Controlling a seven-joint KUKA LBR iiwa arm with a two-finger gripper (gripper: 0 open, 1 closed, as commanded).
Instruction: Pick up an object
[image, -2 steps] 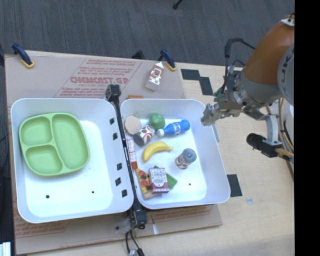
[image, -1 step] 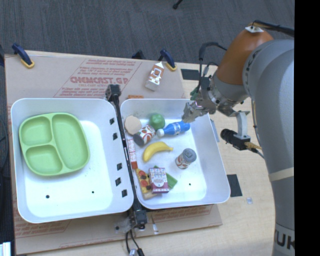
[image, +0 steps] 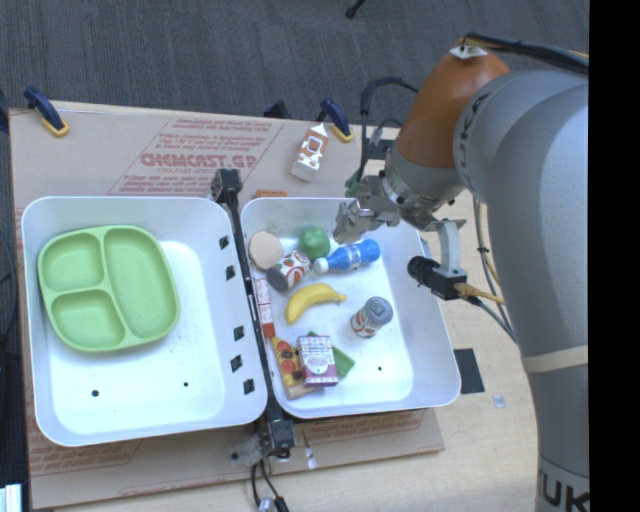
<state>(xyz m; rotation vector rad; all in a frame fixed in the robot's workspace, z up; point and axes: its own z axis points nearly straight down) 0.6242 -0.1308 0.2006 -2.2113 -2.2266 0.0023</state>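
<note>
Over the right bin's (image: 432, 330) far end, gripper (image: 352, 222) seen poised, finger state not discernible, blue bottle (image: 352, 256) lying just below it, green ball (image: 316, 241) just beside, banana (image: 314, 299) nearer the middle.

green divided plate (image: 105, 287), white bins (image: 215, 395), yellow banana (image: 313, 299), blue bottle (image: 352, 256), green ball (image: 316, 241), grey arm (image: 535, 200) with orange band (image: 447, 105)

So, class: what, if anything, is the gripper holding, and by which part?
Cannot be told: the gripper sits above the blue bottle, with nothing visibly between its fingers.
</note>
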